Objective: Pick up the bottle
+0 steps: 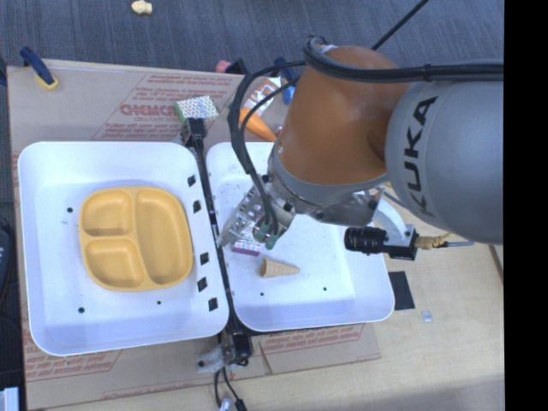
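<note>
Nearest, a small cone (279,269) lies on the right bin (360,302) floor. Just above it my gripper (251,228) hangs low by the divider, over something purple-edged; whether it's open or clamped, I can't tell. Farther back, behind my arm, an orange shape (259,123) at the bin's far rim looks like the bottle, lying slantwise, up-right of my gripper.

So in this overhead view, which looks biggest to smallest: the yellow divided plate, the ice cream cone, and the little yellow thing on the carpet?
1. Yellow divided plate, by far the largest.
2. Ice cream cone, much smaller.
3. Little yellow thing on the carpet, smallest, though it lies farther from the camera, so its gap with the cone is unsure.
</note>
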You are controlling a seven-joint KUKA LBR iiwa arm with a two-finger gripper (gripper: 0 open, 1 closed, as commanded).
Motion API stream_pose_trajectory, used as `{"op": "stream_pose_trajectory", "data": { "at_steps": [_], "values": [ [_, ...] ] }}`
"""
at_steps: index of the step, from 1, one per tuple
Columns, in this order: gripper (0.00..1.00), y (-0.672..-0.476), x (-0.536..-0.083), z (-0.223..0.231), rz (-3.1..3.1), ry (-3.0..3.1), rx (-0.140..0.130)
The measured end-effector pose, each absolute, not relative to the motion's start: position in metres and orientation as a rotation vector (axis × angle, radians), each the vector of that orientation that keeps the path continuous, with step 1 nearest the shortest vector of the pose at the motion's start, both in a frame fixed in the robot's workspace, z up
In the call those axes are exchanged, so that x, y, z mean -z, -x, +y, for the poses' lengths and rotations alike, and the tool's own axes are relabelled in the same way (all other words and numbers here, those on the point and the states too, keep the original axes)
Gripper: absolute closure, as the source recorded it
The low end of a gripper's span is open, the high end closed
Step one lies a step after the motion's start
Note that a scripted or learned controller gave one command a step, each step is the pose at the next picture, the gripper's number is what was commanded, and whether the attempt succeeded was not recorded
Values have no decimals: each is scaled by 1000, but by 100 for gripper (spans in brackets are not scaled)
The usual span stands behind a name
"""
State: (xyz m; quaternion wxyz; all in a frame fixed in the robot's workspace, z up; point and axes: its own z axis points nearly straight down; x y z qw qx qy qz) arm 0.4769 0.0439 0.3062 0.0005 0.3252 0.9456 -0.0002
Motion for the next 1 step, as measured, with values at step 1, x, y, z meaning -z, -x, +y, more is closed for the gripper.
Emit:
{"op": "stream_pose_trajectory", "data": {
  "at_steps": [1],
  "values": [
    [100,-476,-197,89,3113,-449,2]
  ]
}}
